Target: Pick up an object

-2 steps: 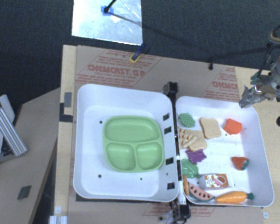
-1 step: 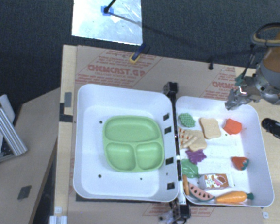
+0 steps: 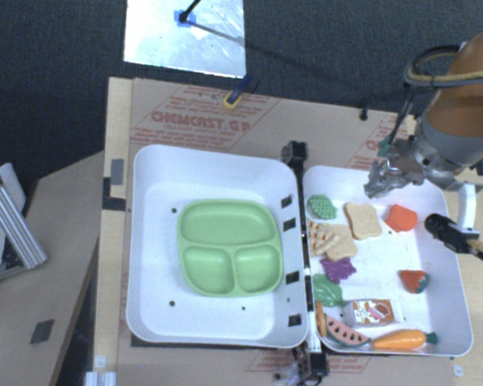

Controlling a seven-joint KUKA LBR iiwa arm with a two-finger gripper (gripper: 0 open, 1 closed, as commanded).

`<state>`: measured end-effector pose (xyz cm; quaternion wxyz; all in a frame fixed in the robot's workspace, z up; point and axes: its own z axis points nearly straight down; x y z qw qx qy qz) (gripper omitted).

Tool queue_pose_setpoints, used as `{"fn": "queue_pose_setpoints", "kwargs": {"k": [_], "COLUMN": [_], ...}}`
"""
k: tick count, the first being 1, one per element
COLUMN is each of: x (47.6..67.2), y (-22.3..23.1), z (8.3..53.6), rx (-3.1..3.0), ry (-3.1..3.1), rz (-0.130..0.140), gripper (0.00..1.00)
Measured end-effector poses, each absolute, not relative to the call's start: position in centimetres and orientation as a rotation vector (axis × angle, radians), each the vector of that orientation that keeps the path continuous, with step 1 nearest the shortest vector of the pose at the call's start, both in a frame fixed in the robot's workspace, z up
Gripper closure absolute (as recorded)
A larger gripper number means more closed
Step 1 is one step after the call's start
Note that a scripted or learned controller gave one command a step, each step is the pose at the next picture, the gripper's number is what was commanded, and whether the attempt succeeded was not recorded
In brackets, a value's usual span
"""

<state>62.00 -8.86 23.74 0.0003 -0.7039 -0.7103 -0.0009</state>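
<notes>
The counter (image 3: 80,216) is pale tan, with a large brown cardboard sheet (image 3: 206,118) laid over it under both bins. Red printing on the cardboard reads "CHEMCAST GP" near the upper left of the sheet, and the same kind of lettering repeats toward the upper right, partly covered. Behind the counter the floor is dark grey carpet (image 3: 54,29), and a shiny silver square (image 3: 187,23) lies on it at the top of the frame. A metal frame (image 3: 1,209) shows at the left edge.

The left bin (image 3: 155,172) holds a light green divided plate (image 3: 228,246) with three compartments. The right bin (image 3: 458,308) carries toy food: a green leafy piece (image 3: 323,207) at its upper left, a slice of bread (image 3: 363,220) just beside it, an orange block (image 3: 401,217) to the right of the bread, a waffle-like piece (image 3: 332,240) below, a purple piece (image 3: 337,268), a strawberry (image 3: 414,280) toward the right, a small printed packet (image 3: 372,311) whose text is too small to read, a watermelon slice (image 3: 347,332) and a carrot (image 3: 398,338) along the lower edge.

The hand (image 3: 380,185) hangs over the upper rim of the right bin, above and just right of the bread. Whether its fingers are spread or closed cannot be told, and nothing is seen in its hold. A black cylinder (image 3: 446,231) juts over the bin's right side.
</notes>
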Motion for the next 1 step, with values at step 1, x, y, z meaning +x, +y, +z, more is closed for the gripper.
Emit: {"fn": "queue_pose_setpoints", "kwargs": {"k": [1], "x": [59.64], "y": [-4.44], "z": [22.11], "rx": [-2.210], "ry": [-2.228], "rz": [0.001], "gripper": [1.00]}}
